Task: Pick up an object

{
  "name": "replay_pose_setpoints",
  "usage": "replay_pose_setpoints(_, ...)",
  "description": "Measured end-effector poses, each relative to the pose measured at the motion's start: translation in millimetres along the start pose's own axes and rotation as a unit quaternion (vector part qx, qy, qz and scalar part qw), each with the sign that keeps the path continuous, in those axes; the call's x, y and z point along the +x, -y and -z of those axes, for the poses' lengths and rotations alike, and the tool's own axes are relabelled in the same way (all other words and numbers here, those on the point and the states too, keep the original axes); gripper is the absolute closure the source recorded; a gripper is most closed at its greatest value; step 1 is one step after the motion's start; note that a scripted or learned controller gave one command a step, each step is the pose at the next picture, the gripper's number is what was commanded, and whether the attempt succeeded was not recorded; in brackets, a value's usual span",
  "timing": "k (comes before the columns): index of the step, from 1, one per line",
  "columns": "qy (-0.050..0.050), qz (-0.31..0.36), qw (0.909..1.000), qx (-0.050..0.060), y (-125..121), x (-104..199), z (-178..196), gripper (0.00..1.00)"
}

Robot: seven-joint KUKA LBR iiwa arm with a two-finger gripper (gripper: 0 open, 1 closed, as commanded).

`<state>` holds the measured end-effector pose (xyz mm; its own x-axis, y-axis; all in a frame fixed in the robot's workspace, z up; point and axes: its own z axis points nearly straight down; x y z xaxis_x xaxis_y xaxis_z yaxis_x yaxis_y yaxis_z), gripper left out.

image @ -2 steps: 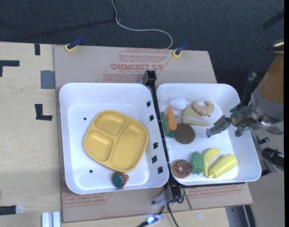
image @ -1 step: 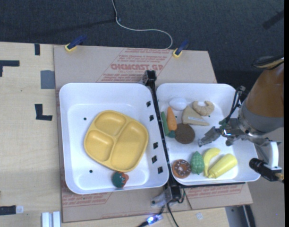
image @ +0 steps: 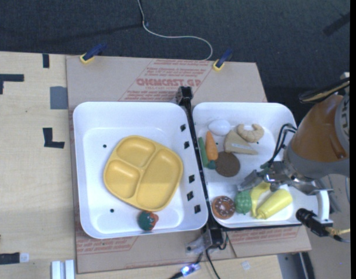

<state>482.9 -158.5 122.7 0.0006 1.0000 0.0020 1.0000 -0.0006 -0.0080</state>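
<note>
My gripper (image: 256,179) hangs low over the right bin (image: 285,116), near its front right part. It sits just above a yellow banana-like toy (image: 259,192) and a yellow lemon-like toy (image: 275,203). A green broccoli toy (image: 243,202) and a sprinkled donut (image: 223,206) lie to their left. Farther back are a brown round cookie (image: 227,164), an orange carrot (image: 211,146), a white egg (image: 219,126), a tan croissant (image: 251,132) and a pale wedge (image: 241,146). Nothing shows held in the gripper.
The left bin (image: 85,121) holds a yellow divided plate (image: 143,172) and a small green-and-red ball toy (image: 147,220) near its front wall. The divider (image: 192,156) between the bins runs front to back. The arm's orange band (image: 320,133) rises at the right.
</note>
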Motion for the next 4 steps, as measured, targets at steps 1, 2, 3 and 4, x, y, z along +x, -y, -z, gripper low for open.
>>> replay_pose_setpoints(1,0.001,0.001,1.0,-0.003,0.1,0.8,-40.3,0.0)
replay_pose_setpoints(2,0.001,0.001,1.0,-0.004,-0.5,0.8,-27.7,1.0)
replay_pose_setpoints(3,0.001,0.001,1.0,-0.005,0.4,5.2,34.3,1.0)
replay_pose_setpoints(4,0.001,0.001,1.0,-0.005,3.7,5.6,76.7,1.0)
